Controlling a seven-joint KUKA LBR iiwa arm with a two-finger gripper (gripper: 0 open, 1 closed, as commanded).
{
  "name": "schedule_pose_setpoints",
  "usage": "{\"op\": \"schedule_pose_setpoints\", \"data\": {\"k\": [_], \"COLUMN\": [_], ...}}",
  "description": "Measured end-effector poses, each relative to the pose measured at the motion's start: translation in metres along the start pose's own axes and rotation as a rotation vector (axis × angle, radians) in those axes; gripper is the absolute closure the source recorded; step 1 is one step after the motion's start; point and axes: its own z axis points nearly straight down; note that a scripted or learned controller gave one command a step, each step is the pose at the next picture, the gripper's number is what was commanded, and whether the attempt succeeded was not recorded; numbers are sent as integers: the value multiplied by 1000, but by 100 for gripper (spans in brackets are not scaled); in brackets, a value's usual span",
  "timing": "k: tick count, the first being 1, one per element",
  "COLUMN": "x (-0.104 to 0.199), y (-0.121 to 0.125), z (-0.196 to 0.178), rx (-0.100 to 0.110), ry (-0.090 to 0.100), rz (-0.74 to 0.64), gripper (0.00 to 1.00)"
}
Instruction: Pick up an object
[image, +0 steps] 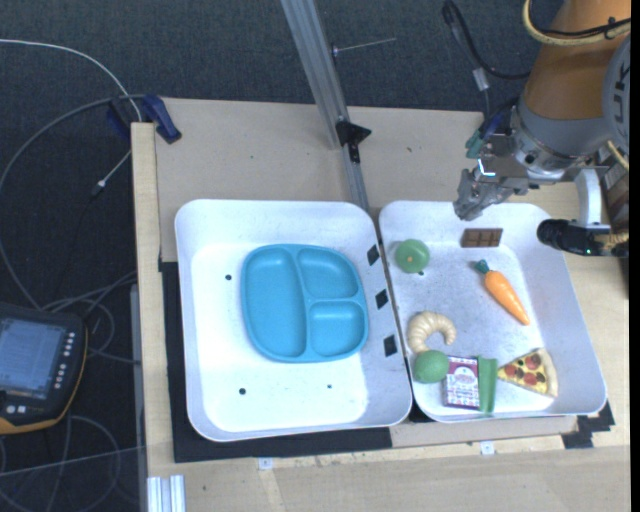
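Observation:
My gripper (468, 207) hangs over the back edge of the right bin (585, 330), high above its floor, with nothing visible between its fingers. Just right of it lies a small brown chocolate bar (482, 238). A green apple (411, 255) sits to the gripper's lower left. An orange carrot (503, 291) lies in the bin's middle. Nearer the front are a croissant (430, 327), a green lime (431, 366), a small pink box (462, 383) with a green stick beside it, and a pizza slice (530, 373).
The left bin (200, 330) holds a blue divided plate (304, 302). A metal pole (320, 70) slants down to the gap between the bins. Cables and a teach pendant (35, 365) lie off the bench at left.

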Motion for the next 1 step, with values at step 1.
{"op": "schedule_pose_setpoints", "data": {"k": [1], "x": [48], "y": [-12], "z": [-2], "rx": [-1], "ry": [1], "rz": [-1], "gripper": [100]}}
